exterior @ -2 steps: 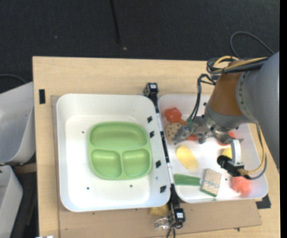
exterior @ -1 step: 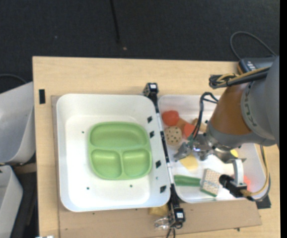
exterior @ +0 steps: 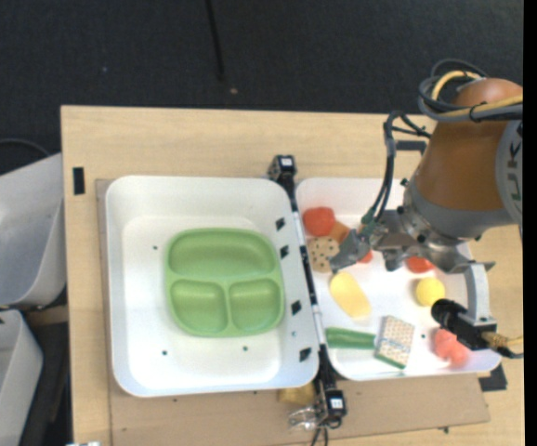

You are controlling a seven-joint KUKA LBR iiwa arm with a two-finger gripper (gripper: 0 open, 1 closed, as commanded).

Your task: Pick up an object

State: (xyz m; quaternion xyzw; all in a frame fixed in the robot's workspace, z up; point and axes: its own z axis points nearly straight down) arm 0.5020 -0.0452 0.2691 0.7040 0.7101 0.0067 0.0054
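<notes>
The gripper [exterior: 377, 249] hangs low over the right bin [exterior: 380, 190], among the loose objects. How wide it stands cannot be told, and nothing is seen held in it. Just below it lies a yellow lemon-shaped piece [exterior: 348, 294]; to its left, a tan dotted block [exterior: 321, 252] and an orange-red piece [exterior: 320, 219]. Below and right sit a yellow ball [exterior: 428, 291], a patterned card [exterior: 394, 340], a green stick [exterior: 350, 337] and a pink piece [exterior: 450, 344]. Far left, the green divided plate [exterior: 224, 281] rests in the left bin [exterior: 138, 360].
</notes>
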